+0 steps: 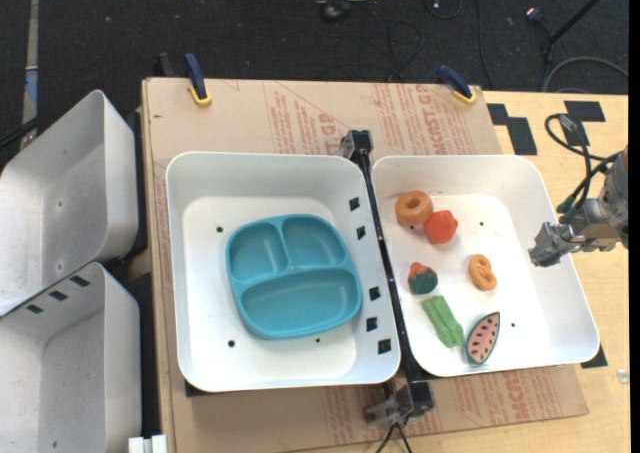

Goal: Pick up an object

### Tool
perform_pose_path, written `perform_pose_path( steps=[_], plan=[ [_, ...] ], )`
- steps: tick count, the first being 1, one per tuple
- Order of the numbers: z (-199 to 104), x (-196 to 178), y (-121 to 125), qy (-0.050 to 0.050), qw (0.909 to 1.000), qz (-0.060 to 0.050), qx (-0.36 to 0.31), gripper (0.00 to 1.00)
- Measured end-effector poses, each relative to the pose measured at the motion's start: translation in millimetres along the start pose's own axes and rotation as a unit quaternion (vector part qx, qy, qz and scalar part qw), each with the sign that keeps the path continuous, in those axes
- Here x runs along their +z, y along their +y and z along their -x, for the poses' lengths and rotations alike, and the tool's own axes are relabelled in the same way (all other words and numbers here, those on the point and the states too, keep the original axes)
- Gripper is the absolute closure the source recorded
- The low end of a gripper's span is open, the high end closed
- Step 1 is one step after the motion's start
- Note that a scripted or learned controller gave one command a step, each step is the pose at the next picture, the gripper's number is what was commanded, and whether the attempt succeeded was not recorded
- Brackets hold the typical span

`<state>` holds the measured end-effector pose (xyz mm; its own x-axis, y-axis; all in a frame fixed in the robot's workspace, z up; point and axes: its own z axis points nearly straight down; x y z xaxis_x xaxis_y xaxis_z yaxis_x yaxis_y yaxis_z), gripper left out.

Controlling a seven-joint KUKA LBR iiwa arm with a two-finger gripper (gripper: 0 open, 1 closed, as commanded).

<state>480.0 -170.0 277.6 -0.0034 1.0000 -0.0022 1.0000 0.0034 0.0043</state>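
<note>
The gripper (548, 244) hangs at the right bin's (520, 176) right rim, toward the bench's (260, 111) right edge; whether it is spread or closed cannot be told, and nothing shows in its grasp. Nearest is the small orange pretzel (482, 272), then the watermelon slice (482, 338) by the front rim, the green pod (441, 320), red block (441, 227) and doughnut (413, 208). Best to centre over one lone piece, descend straight, and close across its narrow side.
</note>
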Motion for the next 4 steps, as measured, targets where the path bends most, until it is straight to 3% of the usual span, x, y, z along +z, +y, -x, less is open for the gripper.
perform_pose_path(
  steps=[2,4],
  plan=[
    [-121.5,25.0,29.8,0.002,1.0000,-0.003,-0.002,1.00],
    [-225.6,26.6,58.9,0.002,1.0000,-0.002,-0.003,1.00]
  ],
)
